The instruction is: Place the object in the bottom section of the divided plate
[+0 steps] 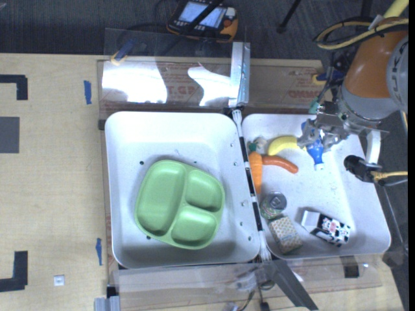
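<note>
Gripper (316, 149) hangs low at about one o'clock in the right bin (363, 199), beside the banana (282, 145) and red chili pepper (280, 164); whether it is open or closed cannot be told, and nothing visibly sits in it. Picking looks like the step in hand. Next comes securing one item, then carrying it toward nine o'clock to the green divided plate (179, 203) in the left bin (123, 148), bottom section (192, 227).

Pale wooden worktop (52, 193) across the left and centre of the frame, marked with black corner brackets (16, 86) and short blue tape strips (87, 91). Dark grey carpeted floor (78, 8) along the top. Small lit-screen device (202, 17) at upper centre, black stand legs (295, 5) beside it. Bright glare on clear sheeting (139, 83) below.
</note>
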Controlling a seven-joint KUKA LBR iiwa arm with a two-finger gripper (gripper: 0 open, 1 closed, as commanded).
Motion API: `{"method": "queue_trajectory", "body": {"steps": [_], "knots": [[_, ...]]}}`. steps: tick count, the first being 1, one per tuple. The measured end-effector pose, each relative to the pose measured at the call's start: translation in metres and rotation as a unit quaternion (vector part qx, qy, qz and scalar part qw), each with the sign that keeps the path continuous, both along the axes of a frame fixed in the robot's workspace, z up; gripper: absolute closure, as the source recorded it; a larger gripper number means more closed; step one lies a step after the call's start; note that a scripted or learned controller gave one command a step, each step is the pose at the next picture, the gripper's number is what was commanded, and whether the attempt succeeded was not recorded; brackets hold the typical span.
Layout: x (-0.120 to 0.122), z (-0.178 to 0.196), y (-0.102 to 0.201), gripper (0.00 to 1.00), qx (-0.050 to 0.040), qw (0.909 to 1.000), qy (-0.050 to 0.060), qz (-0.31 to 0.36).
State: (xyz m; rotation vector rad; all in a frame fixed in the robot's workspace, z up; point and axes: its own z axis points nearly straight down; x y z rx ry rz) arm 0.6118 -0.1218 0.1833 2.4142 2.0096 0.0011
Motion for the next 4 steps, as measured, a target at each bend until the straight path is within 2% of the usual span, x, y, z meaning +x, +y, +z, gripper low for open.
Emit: {"method": "queue_trajectory", "body": {"steps": [1, 2, 3, 4], "knots": [[-0.021, 0.001, 0.087, 1.00, 0.0007, 0.9955, 0.003, -0.095], [-0.023, 0.001, 0.174, 1.00, 0.0005, 0.9986, 0.003, 0.053], [-0.049, -0.033, 0.229, 1.00, 0.0001, 0.9990, 0.002, 0.045], [-0.128, -0.014, 0.249, 1.00, 0.0000, 0.9996, 0.003, -0.028]]}}
